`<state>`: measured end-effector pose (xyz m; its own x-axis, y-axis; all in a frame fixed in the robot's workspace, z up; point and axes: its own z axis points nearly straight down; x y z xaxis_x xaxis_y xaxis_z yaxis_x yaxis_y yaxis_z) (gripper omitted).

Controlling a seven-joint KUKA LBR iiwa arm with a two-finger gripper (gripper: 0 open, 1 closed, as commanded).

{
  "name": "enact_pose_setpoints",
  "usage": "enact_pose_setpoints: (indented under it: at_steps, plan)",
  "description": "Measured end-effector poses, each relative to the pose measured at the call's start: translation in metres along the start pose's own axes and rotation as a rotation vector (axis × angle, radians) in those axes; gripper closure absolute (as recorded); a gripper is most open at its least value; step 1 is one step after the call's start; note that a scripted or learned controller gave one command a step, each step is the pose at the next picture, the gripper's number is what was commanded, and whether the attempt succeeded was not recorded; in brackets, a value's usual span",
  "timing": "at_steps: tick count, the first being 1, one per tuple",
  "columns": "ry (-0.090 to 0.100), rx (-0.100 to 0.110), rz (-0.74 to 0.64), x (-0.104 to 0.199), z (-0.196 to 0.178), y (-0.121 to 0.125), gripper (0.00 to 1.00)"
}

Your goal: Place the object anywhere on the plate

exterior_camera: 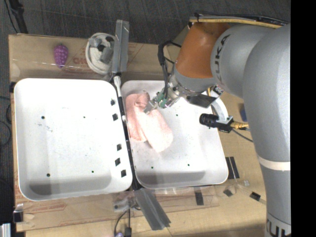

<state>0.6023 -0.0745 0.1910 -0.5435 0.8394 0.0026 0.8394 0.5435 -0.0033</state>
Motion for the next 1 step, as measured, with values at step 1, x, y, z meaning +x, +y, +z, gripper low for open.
enact_pose_setpoints:
  at_steps: [1]
  plan:
    - [-0.002, -0.002, -0.009, 0.0007, -0.0407, 0.0006, 1.00]
